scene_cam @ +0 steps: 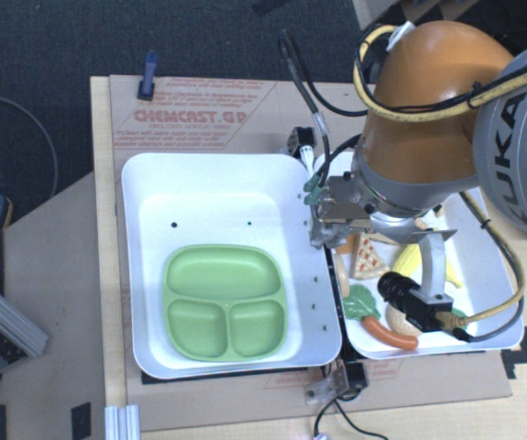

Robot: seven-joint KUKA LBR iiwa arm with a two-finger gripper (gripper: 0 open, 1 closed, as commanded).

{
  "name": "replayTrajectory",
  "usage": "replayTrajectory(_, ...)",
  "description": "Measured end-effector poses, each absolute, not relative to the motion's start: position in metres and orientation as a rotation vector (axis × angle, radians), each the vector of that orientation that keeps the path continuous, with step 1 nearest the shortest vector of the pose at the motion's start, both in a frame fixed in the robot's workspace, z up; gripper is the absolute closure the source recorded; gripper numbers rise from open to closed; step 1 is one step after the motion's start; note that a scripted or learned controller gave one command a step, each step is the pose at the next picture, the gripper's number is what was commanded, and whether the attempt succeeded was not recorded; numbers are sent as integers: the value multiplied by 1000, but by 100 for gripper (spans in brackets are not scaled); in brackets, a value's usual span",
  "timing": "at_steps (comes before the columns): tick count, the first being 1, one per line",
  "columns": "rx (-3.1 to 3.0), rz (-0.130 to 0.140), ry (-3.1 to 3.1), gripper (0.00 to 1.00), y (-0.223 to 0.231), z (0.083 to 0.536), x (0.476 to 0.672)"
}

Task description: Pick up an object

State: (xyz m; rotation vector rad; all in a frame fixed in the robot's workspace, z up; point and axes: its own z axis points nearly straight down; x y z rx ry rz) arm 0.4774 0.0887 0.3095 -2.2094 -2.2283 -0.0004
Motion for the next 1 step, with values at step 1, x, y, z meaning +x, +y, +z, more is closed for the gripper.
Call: replayTrajectory(1, -2222, -30, -2235, 100, 114, 471, 485)
